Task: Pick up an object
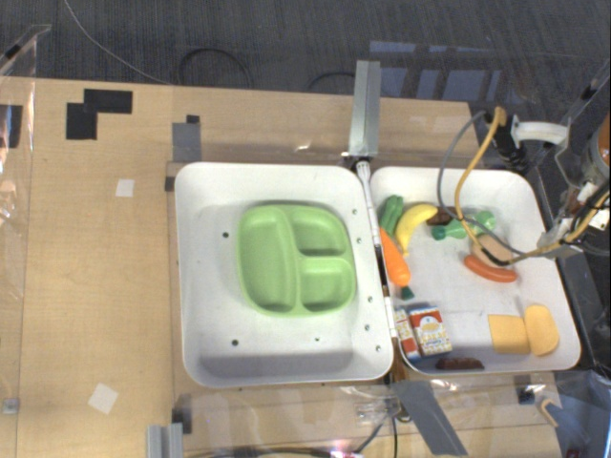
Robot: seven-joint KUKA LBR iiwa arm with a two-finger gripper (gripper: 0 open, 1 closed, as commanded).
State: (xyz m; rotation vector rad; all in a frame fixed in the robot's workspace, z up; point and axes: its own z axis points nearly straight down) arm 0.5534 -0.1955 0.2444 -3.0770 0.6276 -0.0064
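The red carton (427, 332) lies toward seven o'clock from the claw (584, 198), whose grip state I cannot tell.

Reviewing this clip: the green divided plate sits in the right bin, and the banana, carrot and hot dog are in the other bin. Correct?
Not quite. The camera view shows the green divided plate in the left bin. The banana, carrot and hot dog lie in the right bin.

Lying loose in the right bin (535, 194): yellow banana (413, 222), orange carrot (395, 261) along its left wall, red sausage (490, 271) mid-floor. Near its front edge, small carton (425, 332) and yellow sponge-like block (524, 331).
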